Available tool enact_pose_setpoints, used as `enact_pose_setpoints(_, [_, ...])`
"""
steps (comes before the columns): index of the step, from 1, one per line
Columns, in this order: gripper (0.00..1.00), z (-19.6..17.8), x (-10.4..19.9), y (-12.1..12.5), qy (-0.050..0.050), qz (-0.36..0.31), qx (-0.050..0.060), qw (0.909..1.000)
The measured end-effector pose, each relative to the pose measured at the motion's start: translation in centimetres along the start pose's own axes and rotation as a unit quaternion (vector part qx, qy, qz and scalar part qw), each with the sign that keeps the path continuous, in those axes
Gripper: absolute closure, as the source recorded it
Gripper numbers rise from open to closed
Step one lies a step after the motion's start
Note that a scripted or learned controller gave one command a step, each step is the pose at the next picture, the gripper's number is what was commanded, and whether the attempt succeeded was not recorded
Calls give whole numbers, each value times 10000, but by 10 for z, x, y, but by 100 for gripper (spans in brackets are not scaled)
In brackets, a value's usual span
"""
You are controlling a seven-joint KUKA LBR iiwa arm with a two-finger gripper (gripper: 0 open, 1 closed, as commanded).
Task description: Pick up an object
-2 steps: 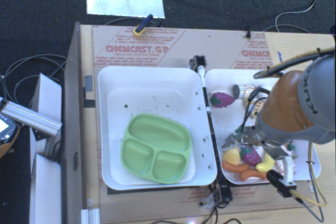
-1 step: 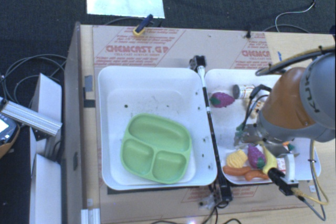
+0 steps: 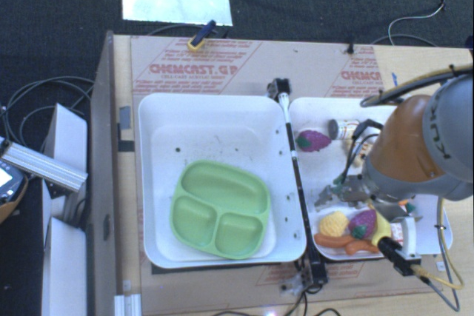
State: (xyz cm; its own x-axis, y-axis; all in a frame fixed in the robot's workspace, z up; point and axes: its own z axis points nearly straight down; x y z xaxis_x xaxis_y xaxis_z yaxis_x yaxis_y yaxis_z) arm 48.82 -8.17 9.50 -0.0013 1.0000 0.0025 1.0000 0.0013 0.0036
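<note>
The gripper point(image 3: 331, 194) sits low in the right bin point(image 3: 315, 159), at the centre-right of the frame, its grey metal tip pointing toward the divider between the 2 bins. Whether it is apart or together cannot be told from this angle, and nothing can be seen caught in it. It hangs just above a cluster of toy foods at the bin's lower edge: a yellow corn piece point(image 3: 333, 222), a purple-red fruit point(image 3: 362, 222) beside it, and an orange carrot point(image 3: 342, 240) under both.

The arm point(image 3: 422, 144) comes in from the right edge, its orange band and grey shell bulking over the right half of that bin, bent down toward the bin floor. Black letters on the grey shell are cut off and unreadable.

Higher in the right bin lie a purple grape bunch point(image 3: 313, 140) and, just to its right, a small can point(image 3: 342, 129) on its side.

The left bin point(image 3: 159, 159) holds a green divided plate point(image 3: 220, 209) with 3 compartments, in its lower middle.

The brown board point(image 3: 222, 63) under the bins carries red print reading "CHEMCAST GP", repeated at the upper right.
</note>
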Motion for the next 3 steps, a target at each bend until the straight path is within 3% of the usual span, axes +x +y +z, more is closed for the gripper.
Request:
enact_pose_setpoints(1, [0, 11, -29, 86, -18, -10, 5, 10000])
enact_pose_setpoints(2, [0, 15, -28, 160, -2, 28, 166, 9999])
enact_pose_setpoints(3, [0, 15, -96, 172, 82, -7, 171, 9998])
